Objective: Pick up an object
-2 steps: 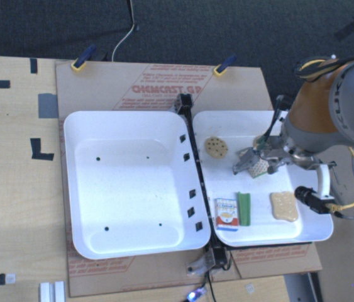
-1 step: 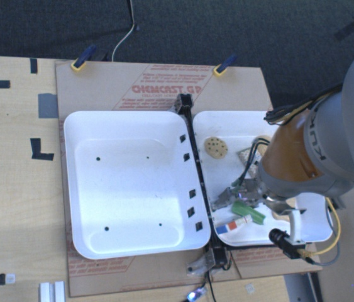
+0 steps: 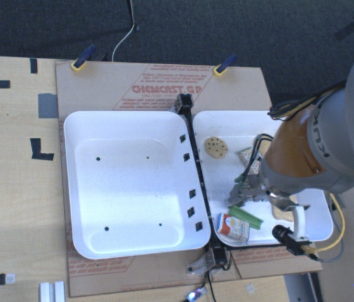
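Down in the right-hand bin [image 3: 327, 230], near its front half, with the grey arm [image 3: 327, 137] and its orange band [image 3: 293, 153] crossing the bin from the right. Gripper [image 3: 238, 197] low over the clutter, dark and partly masked by the wrist; state of the tool: cannot tell, too small and too shadowed to read.

Closest candidate for the pick: a green stick-shaped object [image 3: 247, 217], lying just in front of and slightly right of the gripper, very near it, possibly touching at its upper-left end, though contact not resolvable. Long axis running from upper left to lower right, slanted across the bin floor. Resting against or partly over a white packet with red and blue print [image 3: 233, 229], which sits at the bin's front edge near the central divider [image 3: 192, 162]. Nothing visibly clamped, so no claim of a hold.

Farther off: a round tan perforated disc [image 3: 215, 147] toward the back of the same bin, well apart from the gripper, up and to the left. A pale crumpled item [image 3: 247, 155] beside the wrist, mostly hidden. Left bin [image 3: 82, 168] bare white.

Judged from this: a grasp attempt at or just short of the green piece. Probably best closing across the narrow width, so at right angles to that slanted axis; risk of nudging the packet beneath instead, or pinching both together.
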Available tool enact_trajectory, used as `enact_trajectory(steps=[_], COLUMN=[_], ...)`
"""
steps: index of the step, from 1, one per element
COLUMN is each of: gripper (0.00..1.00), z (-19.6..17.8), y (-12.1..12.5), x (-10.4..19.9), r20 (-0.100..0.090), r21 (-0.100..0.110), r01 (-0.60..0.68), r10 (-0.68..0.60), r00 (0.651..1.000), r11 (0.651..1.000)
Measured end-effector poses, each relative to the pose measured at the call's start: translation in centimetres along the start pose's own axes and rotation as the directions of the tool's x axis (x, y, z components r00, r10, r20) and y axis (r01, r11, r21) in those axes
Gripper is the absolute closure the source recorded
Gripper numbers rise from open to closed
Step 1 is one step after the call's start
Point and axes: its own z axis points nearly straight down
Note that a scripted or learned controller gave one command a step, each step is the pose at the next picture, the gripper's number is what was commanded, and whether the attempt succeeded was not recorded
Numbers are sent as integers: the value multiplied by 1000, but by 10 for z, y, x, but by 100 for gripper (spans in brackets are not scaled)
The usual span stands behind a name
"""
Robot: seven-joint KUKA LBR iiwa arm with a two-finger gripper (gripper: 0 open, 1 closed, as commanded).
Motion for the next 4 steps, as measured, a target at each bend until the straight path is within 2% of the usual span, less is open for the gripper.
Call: enact_trajectory(steps=[1,2,4], gripper=[100,100,100], z=[-95,-115,-132], y=[15,82,79], x=[83,145,142], r20=[-4,-2,2], r21=[-7,-5,5], r01=[10,8,5], r10=[-10,-8,-5], r00=[1000,1000,1000], r11=[1000,1000,1000])
